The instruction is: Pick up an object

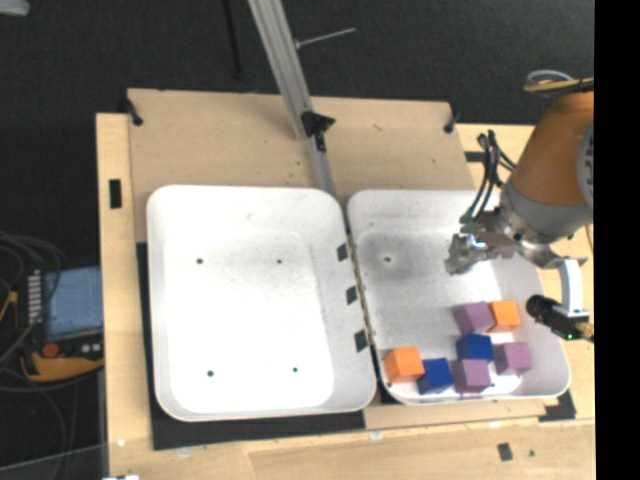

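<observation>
Blocks (470,353), orange, blue, purple, clustered near-right in right bin (400,228); claw (460,256) above them, grip impossible to tell.

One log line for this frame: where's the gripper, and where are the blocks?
gripper: above right bin, nothing seen held | blocks: clustered at right bin's near right corner | left bin: no blocks

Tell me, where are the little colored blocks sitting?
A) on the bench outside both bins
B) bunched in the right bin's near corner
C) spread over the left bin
B: the blocks, orange, blue and purple, cluster at the near edge of the right bin, below the gripper.
</observation>
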Tool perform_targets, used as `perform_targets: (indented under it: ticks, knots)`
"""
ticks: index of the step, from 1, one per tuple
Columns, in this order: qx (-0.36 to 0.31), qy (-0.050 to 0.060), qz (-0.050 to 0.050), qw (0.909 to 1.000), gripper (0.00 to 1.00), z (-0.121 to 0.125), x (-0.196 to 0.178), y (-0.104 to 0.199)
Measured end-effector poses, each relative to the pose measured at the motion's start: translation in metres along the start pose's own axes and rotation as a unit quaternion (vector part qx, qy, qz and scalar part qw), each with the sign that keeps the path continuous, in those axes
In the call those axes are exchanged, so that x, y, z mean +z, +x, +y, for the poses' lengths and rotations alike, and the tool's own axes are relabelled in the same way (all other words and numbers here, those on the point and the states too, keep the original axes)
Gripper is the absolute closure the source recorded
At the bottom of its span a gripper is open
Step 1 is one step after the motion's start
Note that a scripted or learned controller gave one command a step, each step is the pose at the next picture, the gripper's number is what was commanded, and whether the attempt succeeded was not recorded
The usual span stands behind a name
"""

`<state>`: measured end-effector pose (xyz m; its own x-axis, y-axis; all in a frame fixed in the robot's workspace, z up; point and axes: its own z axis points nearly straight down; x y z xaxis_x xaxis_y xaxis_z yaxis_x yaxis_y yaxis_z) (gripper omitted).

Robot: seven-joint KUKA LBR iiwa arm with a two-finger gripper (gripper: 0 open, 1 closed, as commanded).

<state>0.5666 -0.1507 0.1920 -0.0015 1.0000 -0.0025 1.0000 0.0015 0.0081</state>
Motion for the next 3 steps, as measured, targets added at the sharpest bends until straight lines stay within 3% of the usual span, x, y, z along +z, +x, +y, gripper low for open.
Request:
perform_targets:
  ticks: [1, 2, 3]
  knots:
    - [-0.001, 0.000, 0.000, 1.0000, 1.00, 0.002, -0.048, -0.002]
    - [-0.002, 0.003, 0.000, 1.0000, 1.00, 0.003, -0.052, -0.002]
    - [-0.003, 0.003, 0.002, 1.0000, 1.00, 0.003, -0.060, 0.049]
